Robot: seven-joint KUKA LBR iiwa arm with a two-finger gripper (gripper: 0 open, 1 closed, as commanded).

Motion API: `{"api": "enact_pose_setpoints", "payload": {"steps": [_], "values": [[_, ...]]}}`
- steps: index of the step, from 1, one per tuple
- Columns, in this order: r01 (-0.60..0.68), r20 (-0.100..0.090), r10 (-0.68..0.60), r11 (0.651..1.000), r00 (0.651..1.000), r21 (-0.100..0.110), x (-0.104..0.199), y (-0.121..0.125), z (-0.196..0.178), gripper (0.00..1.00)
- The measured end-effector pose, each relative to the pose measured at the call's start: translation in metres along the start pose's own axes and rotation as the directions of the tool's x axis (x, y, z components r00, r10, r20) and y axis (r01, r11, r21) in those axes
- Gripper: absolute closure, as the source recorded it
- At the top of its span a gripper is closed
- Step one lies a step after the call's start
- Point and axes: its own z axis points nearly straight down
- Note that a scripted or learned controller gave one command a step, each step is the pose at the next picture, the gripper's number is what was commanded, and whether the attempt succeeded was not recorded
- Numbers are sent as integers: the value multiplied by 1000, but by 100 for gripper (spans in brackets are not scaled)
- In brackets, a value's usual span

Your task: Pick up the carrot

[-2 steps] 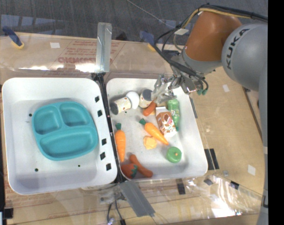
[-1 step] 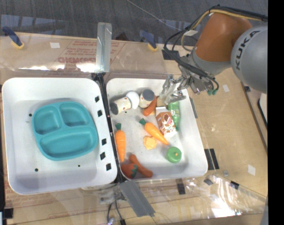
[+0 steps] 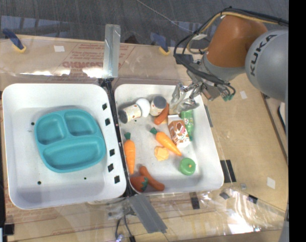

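Arm (image 3: 244, 39): grey with orange band; reaching in from the right; wrist above the upper right corner of the right bin.
Left bin (image 3: 16, 135): white, shallow; holding a teal divided plate (image 3: 69, 140).
Right bin (image 3: 213, 160): white, shallow; crowded with toy food.
Gripper (image 3: 182, 102): hanging over the upper right part of the right bin; finger spacing not readable against the clutter, so apart or together cannot be told; nothing seen clamped.
Carrot (image 3: 166, 141): orange with green top; lying slanted in the middle of the right bin, green end up-left; touching the small carton (image 3: 179, 131) on its right; a pale orange piece (image 3: 161, 154) just below.
Other carrots: second carrot (image 3: 129, 155) lying along the left wall; orange piece (image 3: 162, 115) slanted near the gripper, beside the two small cans (image 3: 143, 107).
Remaining items: green bottle (image 3: 188, 122) by the right wall; green round piece (image 3: 187, 166) lower right; red-brown pieces (image 3: 145, 181) at the lower left corner.
Relative position: centre carrot below and slightly left of the gripper, near but apart; upper orange piece nearer, just beside the gripper.
Step in hand (judged): approach before the grasp.
Method: align over the carrot's thick middle; turn jaws across its long axis; descend clear of the carton; close only once both sides are straddled; lift straight up.
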Motion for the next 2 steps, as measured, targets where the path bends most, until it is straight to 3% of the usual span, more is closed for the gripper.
{"api": "enact_pose_setpoints", "payload": {"steps": [1,2], "values": [[-182,-4,182,983,983,-1,80,40,-27,100],[-182,-5,182,983,983,-3,79,41,-26,0]]}}
